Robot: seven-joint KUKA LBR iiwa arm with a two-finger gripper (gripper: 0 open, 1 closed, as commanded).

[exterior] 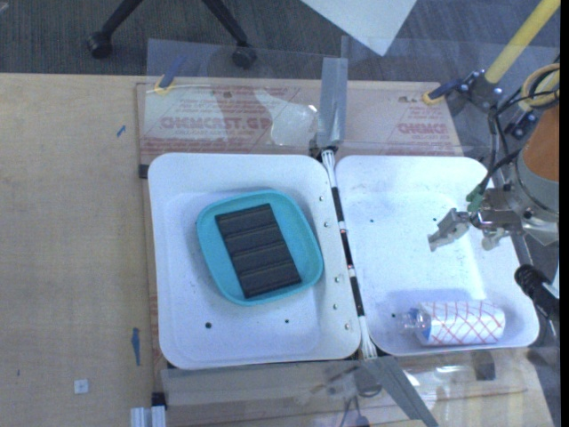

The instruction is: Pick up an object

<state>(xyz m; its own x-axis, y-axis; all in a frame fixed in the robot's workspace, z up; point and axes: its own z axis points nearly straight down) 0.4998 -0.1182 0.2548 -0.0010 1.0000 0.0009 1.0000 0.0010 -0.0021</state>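
Observation:
A clear plastic bottle (458, 322) with a red-and-white patterned label lies on its side along the front edge of the right bin (391, 194). In the left bin (178, 185) sits a teal square plate (213, 234), and a dark ridged block (258, 251) rests on it. My gripper (467, 236) hangs over the right half of the right bin, well behind the bottle. It is open, with nothing between its fingers (443, 231).
The grey arm with its orange band (542, 149) and cables fills the right edge. A clear taped sheet (293, 118) lies behind the bins. A yellow rod (524, 29) slants at the top right. Bare bench extends to the left.

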